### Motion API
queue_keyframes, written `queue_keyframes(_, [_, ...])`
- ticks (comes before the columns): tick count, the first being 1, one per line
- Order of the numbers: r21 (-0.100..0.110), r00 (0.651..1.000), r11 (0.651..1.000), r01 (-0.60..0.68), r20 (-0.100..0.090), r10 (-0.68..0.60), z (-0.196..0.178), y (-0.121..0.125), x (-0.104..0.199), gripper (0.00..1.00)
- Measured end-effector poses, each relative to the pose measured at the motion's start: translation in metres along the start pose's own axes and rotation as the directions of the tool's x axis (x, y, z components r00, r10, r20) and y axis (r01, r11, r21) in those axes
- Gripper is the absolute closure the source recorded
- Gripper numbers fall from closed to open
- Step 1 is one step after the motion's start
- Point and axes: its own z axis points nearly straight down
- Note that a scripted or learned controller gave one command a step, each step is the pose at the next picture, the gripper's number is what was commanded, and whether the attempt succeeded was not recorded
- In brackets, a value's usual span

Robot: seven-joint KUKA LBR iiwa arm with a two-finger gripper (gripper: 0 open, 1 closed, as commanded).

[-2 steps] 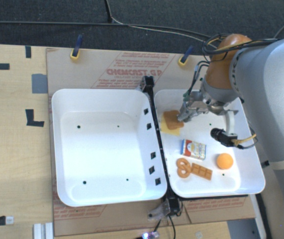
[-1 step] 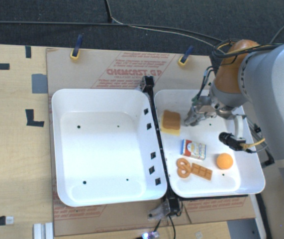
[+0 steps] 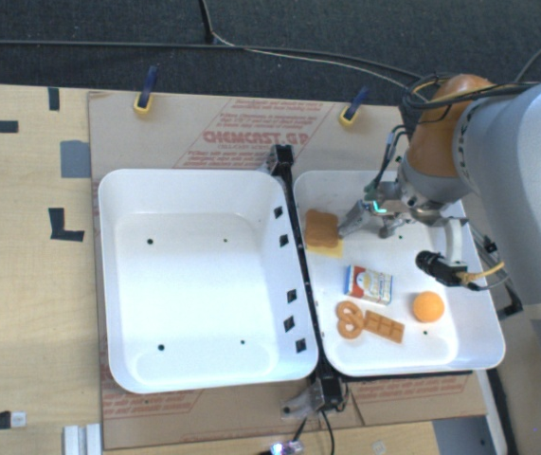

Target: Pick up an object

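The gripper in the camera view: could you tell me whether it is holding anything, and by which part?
Nothing is seen between its fingers. The gripper hangs over the right bin, just right of the tan bread-like block.

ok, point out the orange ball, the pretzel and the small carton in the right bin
orange ball [image 3: 428, 307], camera view, centre of the ball
pretzel [image 3: 350, 319], camera view, middle of the twist
small carton [image 3: 370, 283], camera view, centre of its printed face

Two white bins [image 3: 118, 254], five food items [image 3: 323, 232], two yellow clamps [image 3: 143, 103].
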Motion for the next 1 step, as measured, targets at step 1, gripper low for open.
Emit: queue_keyframes(1, [0.003,1.0,1.0,-0.001,-0.001,0.001,-0.0004,-0.1085,0.0518,0.0])
